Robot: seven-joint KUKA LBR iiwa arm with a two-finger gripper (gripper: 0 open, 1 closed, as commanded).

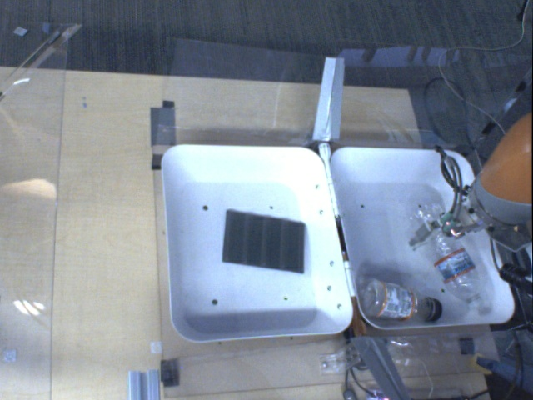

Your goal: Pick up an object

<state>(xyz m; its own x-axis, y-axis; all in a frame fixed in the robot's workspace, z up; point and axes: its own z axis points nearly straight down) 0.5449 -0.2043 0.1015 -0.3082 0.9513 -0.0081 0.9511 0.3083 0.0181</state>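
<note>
1. Gripper (433, 226) is seen low in the right bin (375, 173), its transparent fingers spread apart with nothing between them.
2. Just beside it a clear plastic bottle (458, 269) with a blue and red label is lying; a jar (393, 300) lies near the front wall.
3. Left bin (191, 307) is occupied by a dark mat (264, 241).
4. Nothing is lifted yet; the grasp and the raise are judged still to be done.

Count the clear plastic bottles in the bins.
2, both in the right bin: one lying by the near rim, one toward the right wall, just under the hand. The arm may hide others.
</note>
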